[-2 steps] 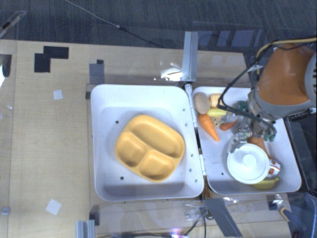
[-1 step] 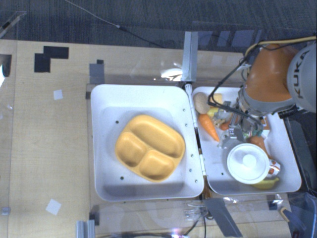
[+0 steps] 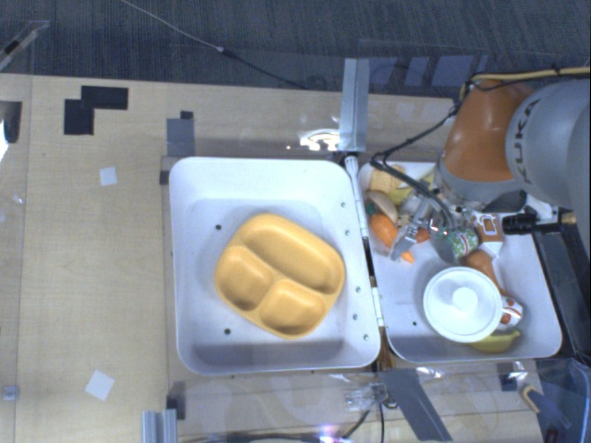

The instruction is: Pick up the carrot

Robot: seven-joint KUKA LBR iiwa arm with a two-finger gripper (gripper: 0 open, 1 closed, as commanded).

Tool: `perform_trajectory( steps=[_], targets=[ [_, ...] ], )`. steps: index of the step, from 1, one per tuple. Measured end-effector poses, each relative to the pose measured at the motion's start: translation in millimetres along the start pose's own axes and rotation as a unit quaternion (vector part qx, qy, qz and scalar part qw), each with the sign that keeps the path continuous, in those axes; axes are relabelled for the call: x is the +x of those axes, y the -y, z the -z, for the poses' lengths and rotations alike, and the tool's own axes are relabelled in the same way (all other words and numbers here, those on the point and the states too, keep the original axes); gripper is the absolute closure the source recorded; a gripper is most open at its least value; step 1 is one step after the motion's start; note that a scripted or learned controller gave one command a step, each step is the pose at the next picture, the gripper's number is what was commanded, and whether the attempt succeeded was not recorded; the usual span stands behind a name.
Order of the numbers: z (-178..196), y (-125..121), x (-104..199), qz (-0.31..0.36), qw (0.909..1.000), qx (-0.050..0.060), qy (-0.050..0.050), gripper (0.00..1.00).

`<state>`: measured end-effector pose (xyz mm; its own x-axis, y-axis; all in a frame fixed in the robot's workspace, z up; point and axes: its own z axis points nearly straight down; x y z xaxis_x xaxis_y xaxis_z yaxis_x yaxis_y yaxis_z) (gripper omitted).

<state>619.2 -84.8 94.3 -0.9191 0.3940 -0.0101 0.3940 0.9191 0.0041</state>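
Nearest the camera, at the bottom edge of the pale wooden surface (image 3: 83, 275), a bit of metal clamp hardware sat below the seam btwn the two shallow white plastic bins. In the right bin (image 3: 545, 326), closest in, a yellow banana-like piece (image 3: 489, 342) lay along the front wall, partly under a round white bowl w/ a raised centre (image 3: 462, 303), which touched it. Just right of the bowl was a small red-and-white item, too small to identify, and behind the bowl a brownish-orange oblong thing (image 3: 482, 264). The left bin (image 3: 199, 340) carried a yellow moulded plastic tray w/ three compartments (image 3: 280, 273), roughly centred and turned at an angle. Further back in the right bin, the hand (image 3: 404, 247) pointed down-left near the divider; its tips met a small orange piece, but whether it was clenched on that, can't tell. The orange carrot (image 3: 382, 231) lay just beside the hand's tips, against the left wall of the right bin, w/ a pale yellowish item (image 3: 388, 188) behind it toward the far corner. A dark green round object (image 3: 457, 244) sat right next to the hand's body. Above that rose the arm's orange band (image 3: 480, 137) and grey casing, cables looping around. Farthest back: an upright metal post (image 3: 354, 104), black markers on the surface, then dark carpet.
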Motion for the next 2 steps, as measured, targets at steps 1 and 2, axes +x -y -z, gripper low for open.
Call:
perform_trajectory(
  steps=[1,2],
  targets=[
    [16,-3,-6,0.003,0.9999,-0.003,0.012,1.0],
    [95,-7,79,-0.062,0.9981,-0.001,0.001,1.0]
  ],
)
